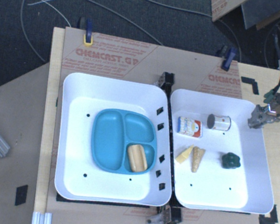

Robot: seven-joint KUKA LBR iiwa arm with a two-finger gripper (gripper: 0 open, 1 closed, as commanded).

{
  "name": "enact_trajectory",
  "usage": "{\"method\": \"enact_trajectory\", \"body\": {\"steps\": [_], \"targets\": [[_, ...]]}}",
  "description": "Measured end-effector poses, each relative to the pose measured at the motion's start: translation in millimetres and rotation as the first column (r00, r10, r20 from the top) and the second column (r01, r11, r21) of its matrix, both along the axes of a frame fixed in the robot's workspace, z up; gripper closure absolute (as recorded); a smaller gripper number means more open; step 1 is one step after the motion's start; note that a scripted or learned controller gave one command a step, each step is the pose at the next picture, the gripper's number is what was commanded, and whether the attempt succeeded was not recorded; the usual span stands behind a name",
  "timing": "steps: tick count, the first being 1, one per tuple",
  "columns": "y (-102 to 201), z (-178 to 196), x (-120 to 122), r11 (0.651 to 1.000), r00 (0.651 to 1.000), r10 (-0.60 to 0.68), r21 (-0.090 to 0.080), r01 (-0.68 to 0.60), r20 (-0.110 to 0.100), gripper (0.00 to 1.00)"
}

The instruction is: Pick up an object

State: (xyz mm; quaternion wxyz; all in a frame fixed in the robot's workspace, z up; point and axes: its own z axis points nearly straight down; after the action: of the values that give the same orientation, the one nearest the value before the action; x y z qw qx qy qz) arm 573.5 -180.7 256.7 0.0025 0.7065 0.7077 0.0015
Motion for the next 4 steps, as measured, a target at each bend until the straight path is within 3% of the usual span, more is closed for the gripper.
{"method": "enact_trajectory", "body": {"steps": [1,2,4], "targets": [[0.0,12.3,0.8,1.000,1.000,0.000,0.001,0.000,-0.002,1.00],[48.6,17.0,8.9,1.000,1.000,0.003,0.002,-0.003,-0.003,1.00],[156.2,-13.3,21.9,1.000,1.000,0.004,0.004,-0.004,-0.009,1.00]]}}
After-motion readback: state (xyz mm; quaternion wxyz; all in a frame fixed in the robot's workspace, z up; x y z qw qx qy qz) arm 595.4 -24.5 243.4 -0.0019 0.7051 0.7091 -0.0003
